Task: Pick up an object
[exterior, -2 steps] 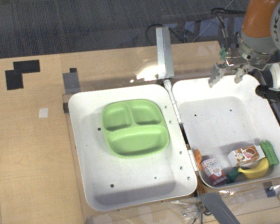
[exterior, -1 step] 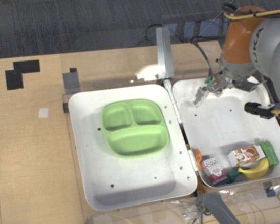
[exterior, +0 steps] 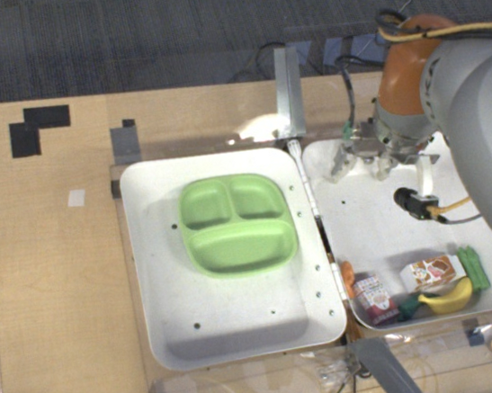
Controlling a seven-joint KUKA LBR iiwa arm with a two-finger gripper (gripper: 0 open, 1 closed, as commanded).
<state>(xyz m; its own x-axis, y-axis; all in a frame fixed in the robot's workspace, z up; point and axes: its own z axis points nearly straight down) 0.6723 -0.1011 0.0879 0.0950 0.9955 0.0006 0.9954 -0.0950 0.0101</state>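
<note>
The arm (exterior: pixel 478 104) comes in from the view's right, w/ its orange band (exterior: pixel 406 78) above the wrist. The gripper (exterior: pixel 378 163) hangs over the far part of the right bin (exterior: pixel 361 238), well apart from every object there. Two pale prongs splay out below the wrist, but whether the pincer is spread or pressed together can't be told at this slant. Nothing is seen pinched.

Pickable things all sit heaped at the right bin's near edge, prob. because they slid or were dropped there. Relative to the banana (exterior: pixel 448 297): a small carton (exterior: pixel 431 272) touches it on the far side, a green block (exterior: pixel 472 268) stands just to its right, a printed packet (exterior: pixel 372 296) lies to its left, and an orange bit (exterior: pixel 347 272) sits beyond that by the bin wall.

The left bin (exterior: pixel 158 249) holds a green divided plate (exterior: pixel 234 223), lying flat, approx. central.

Judgement: the pick isn't begun yet. The arm needs to travel toward the near edge. Crowding there makes a clean single-item grab tricky, esp. w/ the bin wall close.
</note>
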